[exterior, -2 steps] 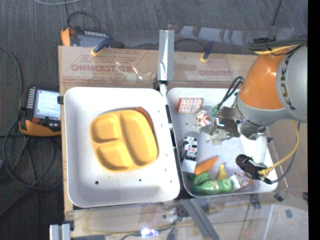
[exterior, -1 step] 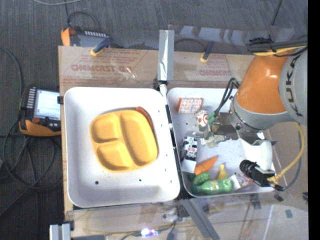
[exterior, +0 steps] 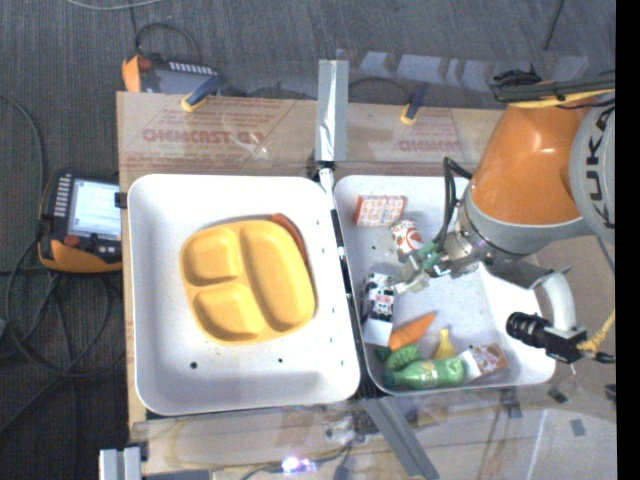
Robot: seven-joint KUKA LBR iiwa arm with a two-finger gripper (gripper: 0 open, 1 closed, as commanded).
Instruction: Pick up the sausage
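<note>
The sausage (exterior: 289, 227) lies in the left bin (exterior: 150, 298), near its back right corner. It is a reddish-brown sliver tucked against the rim of the yellow divided tray (exterior: 250, 273), which hides most of it. It is probably a light, stiff plastic toy, smooth and round, so it may roll or slip. A grip across its middle looks best, though the tray crowds one side. The gripper (exterior: 420, 268) hangs over the right bin (exterior: 530, 373), above a matte carrot (exterior: 412, 330) and a printed box (exterior: 380, 210). Whether it is clenched or released I cannot tell.
</note>
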